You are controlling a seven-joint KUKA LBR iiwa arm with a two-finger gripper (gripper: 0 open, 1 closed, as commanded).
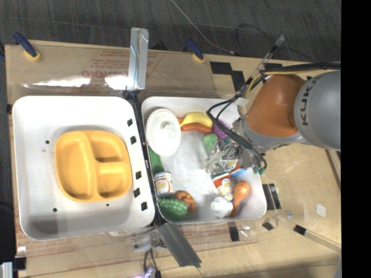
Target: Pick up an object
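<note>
The arm (290, 106) reaches in from the right over the right bin (197, 210), and its gripper (223, 155) hangs low among the clutter in the middle of that bin; whether the fingers are spread or closed cannot be told, since cables and metal parts blur together there. Just beside the gripper, toward the near right, lie a small red-and-white item (225, 184), an orange carrot-like toy (240, 193) and a white lump (220, 207). At the bin's far side sit a white round lid (163, 131), a yellow banana (197, 119) and a red sausage shape (197, 128). Near the front left are a small can (163, 184) and a green toy (173, 207) (touching an orange one). The left bin (35, 213) holds a yellow divided tray (93, 165).
</note>
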